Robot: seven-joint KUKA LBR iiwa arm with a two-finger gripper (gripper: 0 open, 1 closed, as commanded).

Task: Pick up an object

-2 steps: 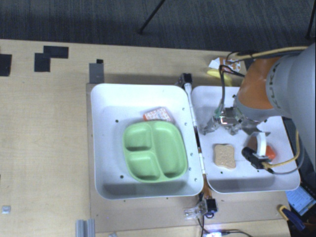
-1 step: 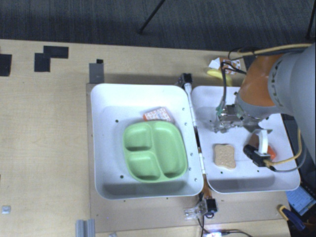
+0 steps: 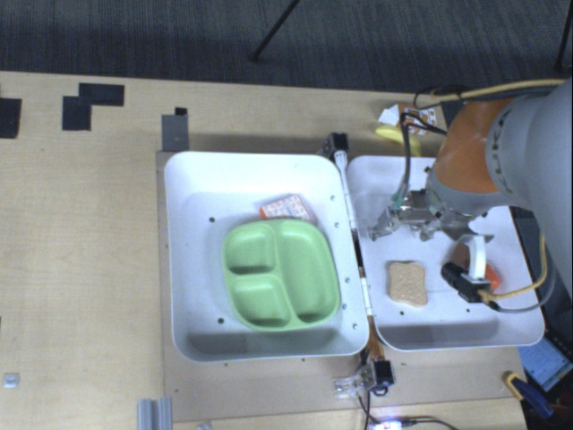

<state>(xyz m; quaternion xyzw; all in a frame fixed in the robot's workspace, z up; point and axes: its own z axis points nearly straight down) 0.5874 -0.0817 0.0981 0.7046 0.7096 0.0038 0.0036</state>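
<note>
Nearest to us, because it stands high above the bench, is the grey arm [image 3: 528, 150], which comes in from the right with its orange band [image 3: 466, 155] bent over the right-hand bin. We judge that posture to be a way of bringing the wrist down over the bin floor from above instead of across the rim. Next in size is the left bin [image 3: 192, 240], and the right bin [image 3: 430, 330] sits hard against it along a shared edge, so one arm can serve both. Most of the left bin's floor is taken by a green divided tray [image 3: 280, 271], lying flat and open side up; we think its broad, shallow shape would make it an awkward thing to pinch. The gripper [image 3: 398, 220] hangs over the upper left part of the right bin, close to the dividing edge. From this slant we cannot tell how far open it is, and we see nothing held in it. Just below it, apart from it and lying flat on the bin floor, is a tan pad [image 3: 407, 285], which looks like a sponge or a slice of bread. As the only loose thing in that bin and the one closest to the gripper, it seems to us the likeliest thing to be picked. Smallest is a red and white packet [image 3: 286, 208], tucked against the tray's upper edge in the left bin.
</note>
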